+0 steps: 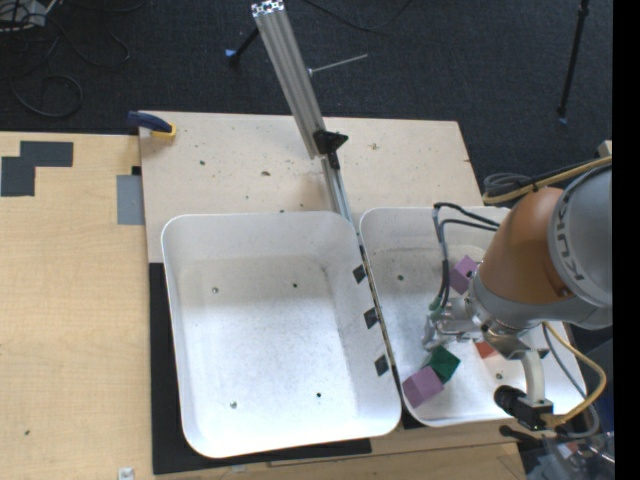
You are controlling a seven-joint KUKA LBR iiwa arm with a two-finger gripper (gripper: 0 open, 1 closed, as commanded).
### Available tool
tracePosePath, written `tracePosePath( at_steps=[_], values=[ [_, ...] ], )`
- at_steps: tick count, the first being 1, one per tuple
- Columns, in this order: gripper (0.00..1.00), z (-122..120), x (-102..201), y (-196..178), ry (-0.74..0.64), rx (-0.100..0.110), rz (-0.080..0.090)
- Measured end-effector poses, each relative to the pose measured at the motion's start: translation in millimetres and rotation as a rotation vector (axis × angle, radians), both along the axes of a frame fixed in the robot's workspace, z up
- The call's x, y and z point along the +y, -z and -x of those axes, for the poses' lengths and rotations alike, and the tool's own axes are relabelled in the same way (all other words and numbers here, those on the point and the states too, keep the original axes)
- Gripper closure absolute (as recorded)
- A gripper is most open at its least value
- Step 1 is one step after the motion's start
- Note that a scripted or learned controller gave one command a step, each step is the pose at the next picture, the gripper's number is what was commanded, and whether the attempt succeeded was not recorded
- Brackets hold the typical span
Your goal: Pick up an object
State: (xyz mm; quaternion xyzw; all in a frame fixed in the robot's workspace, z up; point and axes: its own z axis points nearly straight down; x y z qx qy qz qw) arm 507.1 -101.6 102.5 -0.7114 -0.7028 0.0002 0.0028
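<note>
My gripper (445, 340) hangs low in the right bin (400, 243), beneath the grey and orange wrist. Directly under its tip lies a dark green block (445, 366). A purple block (421, 386) sits just left and in front of the green one, near the bin's front rim. Another purple block (464, 270) rests further back, partly behind the cable. A small red piece (486, 349) peeks out to the right of the gripper, mostly hidden by the arm.
The left bin (200, 243) stands beside the right one, with a row of black clips (370, 318) along the shared wall. A slanted aluminium post (295, 78) rises behind the bins. A blue-and-yellow clamp (152, 124) lies at the board's back left corner.
</note>
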Motion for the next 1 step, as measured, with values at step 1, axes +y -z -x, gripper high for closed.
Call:
tracePosePath(
  at_steps=[1],
  values=[
    [1.0,-4.8,2.6,-61.6,-0.013,-0.008,0.004]
  ],
)
